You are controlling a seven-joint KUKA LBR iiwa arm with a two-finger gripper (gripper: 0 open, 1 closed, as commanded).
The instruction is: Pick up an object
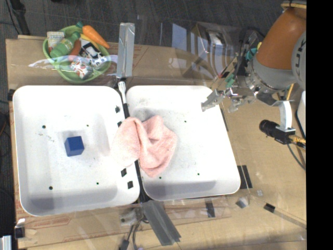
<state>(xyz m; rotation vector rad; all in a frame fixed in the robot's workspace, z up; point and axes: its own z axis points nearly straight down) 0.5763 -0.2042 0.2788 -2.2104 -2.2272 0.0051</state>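
Though near, pink cloth [147, 141] left of tool [214, 101]

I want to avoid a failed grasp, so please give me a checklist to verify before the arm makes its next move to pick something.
1. Targets in view: blue cube in the left bin, pink cloth draped over the divider between the bins. Ok.
2. Cube stands free, apart from walls and cloth. Ok.
3. Gripper holds nothing. Ok.
4. Gripper above a target: it is at the right bin's upper right edge, apart from both. Not ok.
5. Fingers open enough: cannot tell.
6. Green bowl of toys sits outside the bins, away from the path. Ok.
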